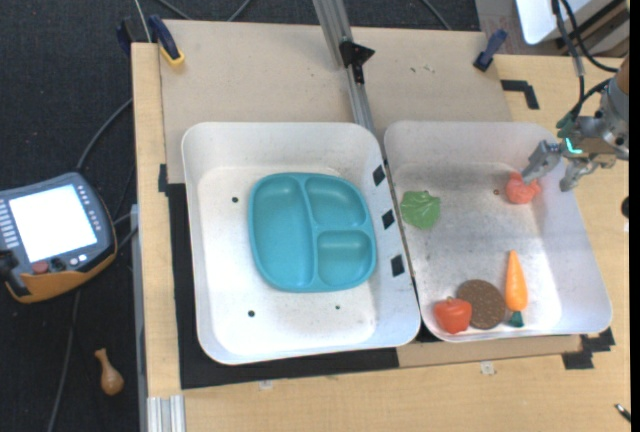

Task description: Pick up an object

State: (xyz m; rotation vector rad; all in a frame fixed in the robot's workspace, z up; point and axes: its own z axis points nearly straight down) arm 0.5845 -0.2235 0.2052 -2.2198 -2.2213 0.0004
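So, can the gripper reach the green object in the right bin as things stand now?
Probably yes. The green object lies alone near the left wall of the right bin, with bare floor around it. The gripper is over the far right side, by the pink object, and nothing stands between them.

The right bin (470,155) has open floor through its middle. A green lettuce piece (421,209) sits at its left wall; a carrot (515,282), brown patty (483,303) and tomato (453,315) crowd the near edge; a pink piece (520,190) lies far right.
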